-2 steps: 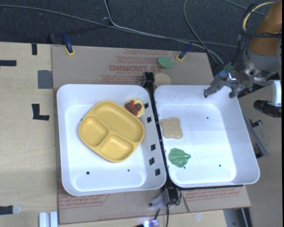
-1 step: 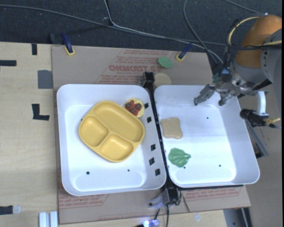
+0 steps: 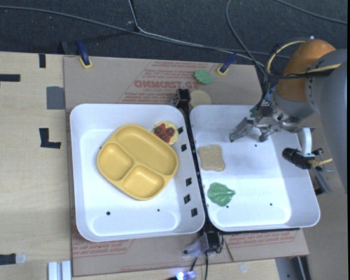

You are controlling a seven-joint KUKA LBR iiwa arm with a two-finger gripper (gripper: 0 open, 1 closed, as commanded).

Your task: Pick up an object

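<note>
Gripper (image 3: pixel 248 134) spread open, empty, above right bin (image 3: pixel 291 212); toast slice (image 3: pixel 211 157) just below-left, lettuce leaf (image 3: pixel 221 193) farther down.

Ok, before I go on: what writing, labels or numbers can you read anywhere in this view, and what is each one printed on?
"CHEMCAST": my best reading of the red print on the brown board under the bins, above the left bin; blurred, and the letters after it are unclear.
Fainter red print along the board's bottom edge: too small and blurred to read.
I can read nothing on the yellow tray, the bins or the arm.
</note>
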